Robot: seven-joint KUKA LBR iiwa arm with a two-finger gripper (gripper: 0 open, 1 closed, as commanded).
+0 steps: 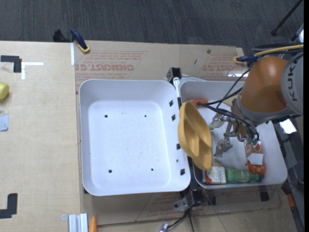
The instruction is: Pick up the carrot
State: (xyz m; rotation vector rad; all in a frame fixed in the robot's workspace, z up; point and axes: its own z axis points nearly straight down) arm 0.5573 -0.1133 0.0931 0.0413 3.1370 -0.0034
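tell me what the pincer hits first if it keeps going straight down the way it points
Probably the bare white floor of the right bin, just right of the yellow dish. The pincer points downward there; depth is hard to judge.

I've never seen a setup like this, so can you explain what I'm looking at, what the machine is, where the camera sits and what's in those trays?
One camera looks down at a slant on a bench. The grey and orange robot arm reaches in from the right, its gripper hanging over the right white bin. That bin has a tan bowl leaning on its left wall, a green bottle and an orange and white packet. An orange thing peeks out behind the bowl, perhaps the carrot. The left white bin sits beside it. I see nothing in the gripper.
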